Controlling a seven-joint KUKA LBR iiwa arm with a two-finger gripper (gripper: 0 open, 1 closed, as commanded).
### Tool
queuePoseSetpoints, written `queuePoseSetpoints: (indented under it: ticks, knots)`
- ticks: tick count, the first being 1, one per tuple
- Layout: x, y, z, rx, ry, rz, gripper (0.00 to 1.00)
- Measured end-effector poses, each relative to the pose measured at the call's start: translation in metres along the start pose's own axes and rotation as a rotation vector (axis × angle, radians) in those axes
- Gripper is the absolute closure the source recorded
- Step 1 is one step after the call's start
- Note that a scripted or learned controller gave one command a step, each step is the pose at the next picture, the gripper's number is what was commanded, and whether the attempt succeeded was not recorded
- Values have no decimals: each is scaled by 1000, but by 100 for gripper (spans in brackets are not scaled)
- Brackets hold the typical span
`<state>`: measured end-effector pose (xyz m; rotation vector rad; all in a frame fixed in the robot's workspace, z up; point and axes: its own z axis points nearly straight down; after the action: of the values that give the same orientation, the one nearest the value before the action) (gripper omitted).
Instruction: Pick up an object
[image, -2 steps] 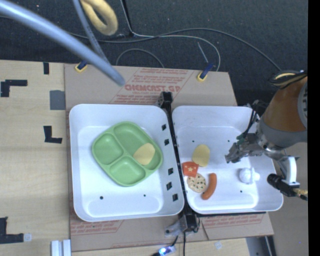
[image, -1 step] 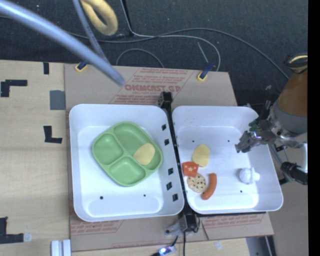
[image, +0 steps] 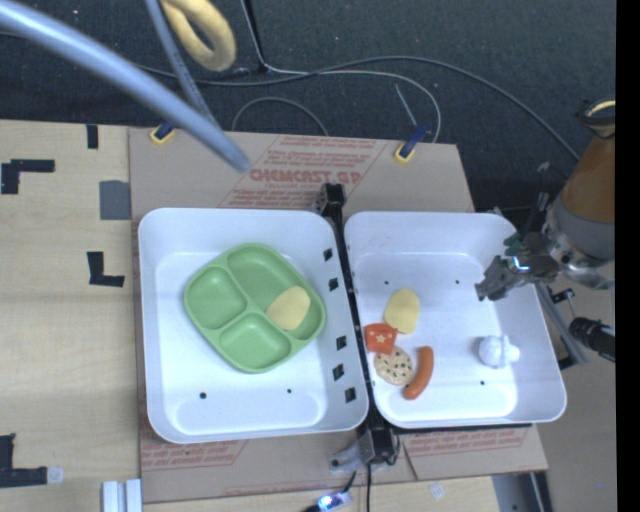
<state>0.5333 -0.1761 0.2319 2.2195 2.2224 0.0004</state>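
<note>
You are looking at the gripper (image: 497, 279) hovering over the right bin (image: 455, 236), finger state impossible to tell, white object (image: 494, 351) lying just below the fingers, sausage (image: 419, 372) sitting farther left

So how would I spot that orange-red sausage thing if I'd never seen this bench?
Look in the right-hand white bin, at the cluster of toy food near its left wall. The sausage lies at the cluster's lower right, beside the speckled cookie. It is the only long, thin piece, orange-red against the yellow lump above.
</note>
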Motion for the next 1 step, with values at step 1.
queuePoseSetpoints:
  ticks: [1]
  knots:
    - [52,-13,-2,3,2,-4,100]
